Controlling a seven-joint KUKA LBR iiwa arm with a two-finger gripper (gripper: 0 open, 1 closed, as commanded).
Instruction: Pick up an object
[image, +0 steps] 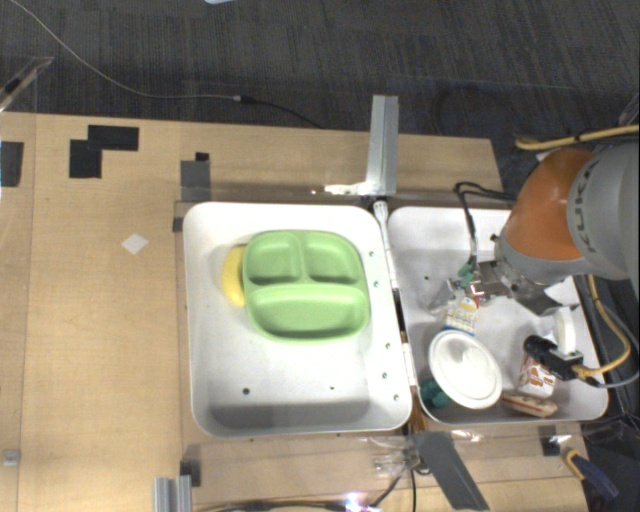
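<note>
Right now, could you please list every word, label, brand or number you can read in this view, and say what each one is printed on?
No text can be read as it stands.
Small packet in the right bin: coloured print, too blurred to read.
Small carton near that bin's front right corner: brown and white markings, too small to read.
Green divided plate and white round lid: no print visible.

Arm: grey, reaching in over the right bin from its far right corner.
Orange band: bulging just above the wrist.
Gripper: low over that bin's middle, pointing left.
</note>
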